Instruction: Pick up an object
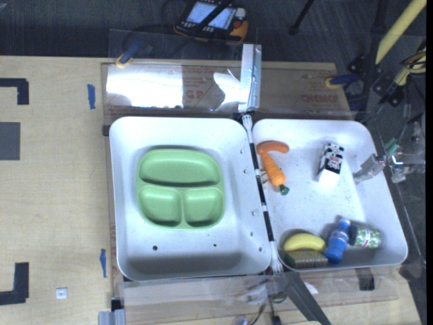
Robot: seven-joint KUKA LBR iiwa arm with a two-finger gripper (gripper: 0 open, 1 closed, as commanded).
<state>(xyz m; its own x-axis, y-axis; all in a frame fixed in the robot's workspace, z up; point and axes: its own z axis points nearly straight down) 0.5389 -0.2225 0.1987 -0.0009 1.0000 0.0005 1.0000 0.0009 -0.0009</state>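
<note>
Since the gripper (379,162) hangs over the right white plastic bin's (376,208) edge, we place the small black-and-white box (331,160) nearest, to its left in view, long axis near-to-far; grip state we cannot tell.

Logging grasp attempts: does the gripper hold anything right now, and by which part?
Nothing is held. The metal two-finger gripper sits at the right white bin's right edge with nothing between its fingers.

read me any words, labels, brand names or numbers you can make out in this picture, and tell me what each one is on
Nothing reads clearly.
Clear panel behind the bins: faint reddish lettering, too blurred to read.
Device screen at the top: lit, text too small.
Small black and white carton: print too small.
Green can: label blurred.
Blue bottle: label unreadable.
</note>
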